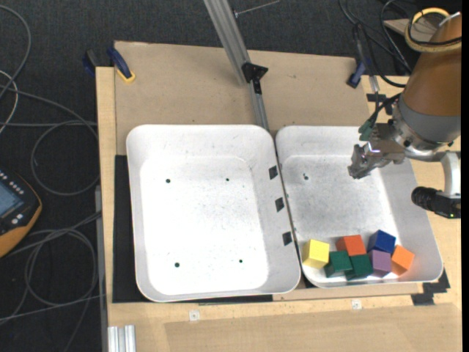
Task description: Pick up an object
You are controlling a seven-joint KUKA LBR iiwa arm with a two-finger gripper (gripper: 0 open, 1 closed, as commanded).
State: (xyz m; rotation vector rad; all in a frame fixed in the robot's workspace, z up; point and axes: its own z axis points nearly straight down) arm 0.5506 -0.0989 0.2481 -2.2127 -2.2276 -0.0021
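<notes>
Pickup not begun: gripper (359, 169) hangs over the right bin (322, 152), finger state indiscernible, blocks (357, 255) untouched at the near edge.

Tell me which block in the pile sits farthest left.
The yellow block, at the left end of the cluster in the right bin. The green, red, blue, purple and orange ones all lie to its right.

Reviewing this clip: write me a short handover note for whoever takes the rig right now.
Gripper: hovering over the far part of the right bin, nothing visible between its fingers; open or shut can't be told.
Blocks: all clustered at the right bin's near edge: yellow block, two green blocks, red block, blue block, purple block, orange block.
Done: no pick yet.
Left: move toward the cluster, grasp one block, lift.
</notes>
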